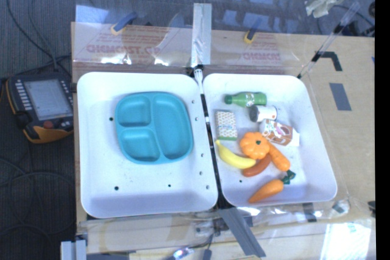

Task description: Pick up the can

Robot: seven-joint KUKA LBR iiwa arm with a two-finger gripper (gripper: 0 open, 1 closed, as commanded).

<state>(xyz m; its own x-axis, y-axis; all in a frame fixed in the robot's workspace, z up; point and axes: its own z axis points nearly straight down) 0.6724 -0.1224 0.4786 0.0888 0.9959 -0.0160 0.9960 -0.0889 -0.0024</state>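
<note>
The can (pixel 262 113) lies on its side in the right bin (pixel 317 149), pale with a dark end facing left, just below a green bottle (pixel 245 98). A red and white snack packet (pixel 280 133) touches its lower right. My gripper (pixel 321 2) hangs high at the top right, beyond the bench's far edge and well away from the can, with nothing seen in it.
Below the can the right bin holds a checkered packet (pixel 226 123), a small orange pumpkin (pixel 254 145), a banana (pixel 234 157), a red sausage-like piece (pixel 256 167) and two carrots (pixel 267 190). A blue divided plate (pixel 152 126) sits in the left bin (pixel 97 186).
</note>
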